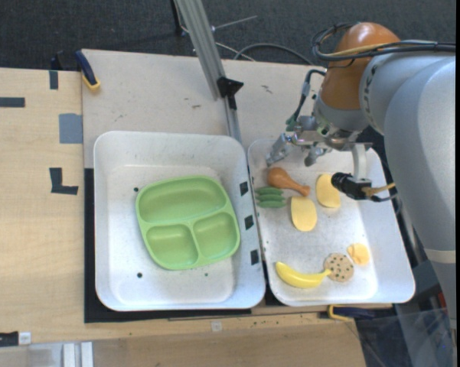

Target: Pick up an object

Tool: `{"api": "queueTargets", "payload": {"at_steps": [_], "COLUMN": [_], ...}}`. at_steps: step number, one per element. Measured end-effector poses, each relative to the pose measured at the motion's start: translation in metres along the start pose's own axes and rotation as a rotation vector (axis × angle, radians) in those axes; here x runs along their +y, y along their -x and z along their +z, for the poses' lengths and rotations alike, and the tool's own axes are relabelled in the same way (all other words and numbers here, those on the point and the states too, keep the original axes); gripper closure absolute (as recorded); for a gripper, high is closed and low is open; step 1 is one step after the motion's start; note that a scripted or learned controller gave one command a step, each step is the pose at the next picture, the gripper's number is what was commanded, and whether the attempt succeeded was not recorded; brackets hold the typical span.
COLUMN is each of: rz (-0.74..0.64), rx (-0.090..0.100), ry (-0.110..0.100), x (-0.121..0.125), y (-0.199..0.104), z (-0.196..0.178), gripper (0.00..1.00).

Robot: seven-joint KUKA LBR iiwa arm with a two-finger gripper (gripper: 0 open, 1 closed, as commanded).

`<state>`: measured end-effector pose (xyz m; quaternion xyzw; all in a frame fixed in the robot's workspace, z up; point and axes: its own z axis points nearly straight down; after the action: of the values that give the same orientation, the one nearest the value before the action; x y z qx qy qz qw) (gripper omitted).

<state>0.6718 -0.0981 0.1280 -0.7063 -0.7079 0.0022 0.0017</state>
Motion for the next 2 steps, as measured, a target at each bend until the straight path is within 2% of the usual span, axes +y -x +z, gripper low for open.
{"api": "queueTargets", "payload": {"at_steps": [1,2], "rz": [0.0,-0.001], "rx": [-0.001,-0.001], "ry": [-0.004,-0.004], "x": [-0.001,-0.001], "y": [0.0,-0.001], "z": [0.041,0.03], "gripper": [0.0,1.0]}}
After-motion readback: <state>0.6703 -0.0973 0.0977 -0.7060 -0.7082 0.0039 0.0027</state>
